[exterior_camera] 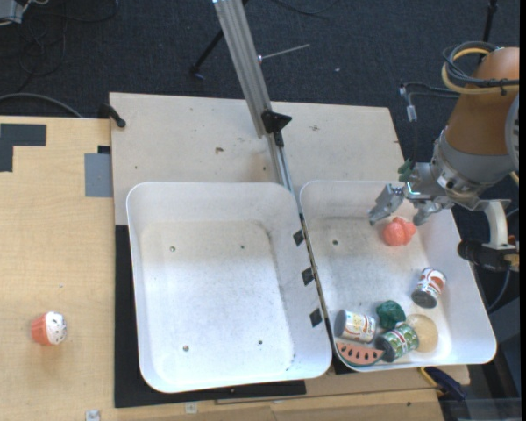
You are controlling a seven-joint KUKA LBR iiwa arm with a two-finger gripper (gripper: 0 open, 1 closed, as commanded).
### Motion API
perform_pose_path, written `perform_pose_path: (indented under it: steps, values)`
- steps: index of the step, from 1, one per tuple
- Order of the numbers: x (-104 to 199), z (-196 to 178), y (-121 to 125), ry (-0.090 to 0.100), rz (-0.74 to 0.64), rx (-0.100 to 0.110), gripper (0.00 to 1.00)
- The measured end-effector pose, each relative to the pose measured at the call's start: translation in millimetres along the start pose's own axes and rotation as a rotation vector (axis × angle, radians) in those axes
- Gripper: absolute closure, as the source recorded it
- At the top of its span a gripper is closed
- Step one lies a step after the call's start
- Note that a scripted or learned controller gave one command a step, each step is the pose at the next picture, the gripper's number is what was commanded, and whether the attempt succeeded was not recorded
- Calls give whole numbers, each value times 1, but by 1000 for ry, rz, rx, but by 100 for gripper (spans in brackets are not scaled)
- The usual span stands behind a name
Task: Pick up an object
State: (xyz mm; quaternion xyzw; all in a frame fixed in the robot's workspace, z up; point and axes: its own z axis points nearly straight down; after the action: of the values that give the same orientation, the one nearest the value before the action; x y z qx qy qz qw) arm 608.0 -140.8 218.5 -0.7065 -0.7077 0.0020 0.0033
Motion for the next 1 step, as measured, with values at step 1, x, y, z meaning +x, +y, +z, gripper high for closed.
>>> perform_pose_path:
  steps: [1]
  values:
    - [0, -3, 1, -1, 0, -5, 0]
